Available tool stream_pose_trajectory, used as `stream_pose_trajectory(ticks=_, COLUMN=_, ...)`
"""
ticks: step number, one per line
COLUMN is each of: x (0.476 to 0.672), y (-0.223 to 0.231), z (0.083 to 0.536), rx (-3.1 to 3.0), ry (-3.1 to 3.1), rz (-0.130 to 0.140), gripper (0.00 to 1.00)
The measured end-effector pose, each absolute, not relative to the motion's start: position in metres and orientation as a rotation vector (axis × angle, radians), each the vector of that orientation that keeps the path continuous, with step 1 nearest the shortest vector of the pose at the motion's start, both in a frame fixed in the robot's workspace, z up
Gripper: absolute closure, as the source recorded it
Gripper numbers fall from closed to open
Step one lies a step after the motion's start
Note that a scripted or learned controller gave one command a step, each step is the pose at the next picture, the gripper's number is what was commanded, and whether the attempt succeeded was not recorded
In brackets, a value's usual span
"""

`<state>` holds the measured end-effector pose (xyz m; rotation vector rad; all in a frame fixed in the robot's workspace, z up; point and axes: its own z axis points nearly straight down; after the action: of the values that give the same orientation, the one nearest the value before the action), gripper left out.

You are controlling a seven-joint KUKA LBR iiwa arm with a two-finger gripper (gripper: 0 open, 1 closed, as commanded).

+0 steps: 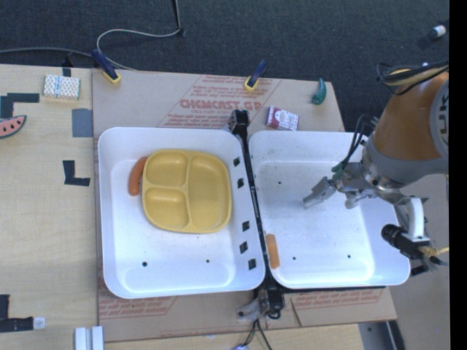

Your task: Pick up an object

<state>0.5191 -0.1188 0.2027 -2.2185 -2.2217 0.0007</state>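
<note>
A yellow divided plate [187,190] lies in the left bin [124,268]. An orange sausage-like piece [135,176] lies against the plate's left edge. A small orange carrot-like piece [272,250] rests at the left wall of the right bin [321,275], near its front. My gripper [335,194] hangs over the middle-right of the right bin, open, its two grey fingers spread apart with nothing between them. It is well to the right of and behind the small orange piece.
A small red and white packet [281,118] lies on the cardboard behind the bins. Yellow and blue clamps [106,65] and a green clip [319,91] hold the cardboard's back edge. A dark divider [246,195] with clips runs between the bins.
</note>
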Motion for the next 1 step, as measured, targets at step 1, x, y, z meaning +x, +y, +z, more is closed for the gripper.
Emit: stream_pose_trajectory(ticks=1, x=0.578, y=-0.1083, z=0.0947, rx=-2.218, ry=-2.219, rz=0.004, gripper=0.0)
